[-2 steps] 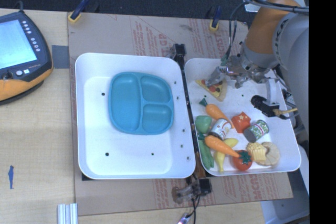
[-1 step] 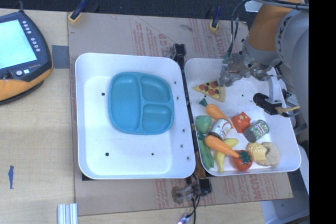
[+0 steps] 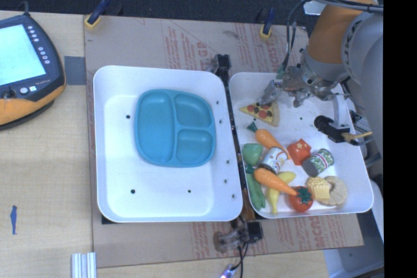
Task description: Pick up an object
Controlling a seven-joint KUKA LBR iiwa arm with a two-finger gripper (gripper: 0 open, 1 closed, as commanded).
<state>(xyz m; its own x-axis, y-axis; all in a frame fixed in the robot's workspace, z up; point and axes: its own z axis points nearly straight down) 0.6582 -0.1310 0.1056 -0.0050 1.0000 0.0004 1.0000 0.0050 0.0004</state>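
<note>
The right bin (image 3: 355, 205) holds several toy foods: a pizza slice (image 3: 261, 112) at its far left, an orange carrot (image 3: 268, 139), a green pepper (image 3: 252, 153), a small bottle (image 3: 275, 158), a red block (image 3: 298, 150), a tin can (image 3: 318, 161), a second carrot (image 3: 276, 181), corn (image 3: 318, 188) and a tomato (image 3: 300, 200). My gripper (image 3: 283, 95) hangs over the bin's far end, just right of and above the pizza slice. Its fingers (image 3: 268, 94) stand spread open with nothing between them.
The left bin (image 3: 111, 192) holds a blue divided plate (image 3: 174, 127). A teach pendant (image 3: 23, 68) lies on the bench at the far left. Clamps sit at the cardboard's back edge (image 3: 96, 13). A black part of the arm (image 3: 332, 129) overhangs the right bin's right side.
</note>
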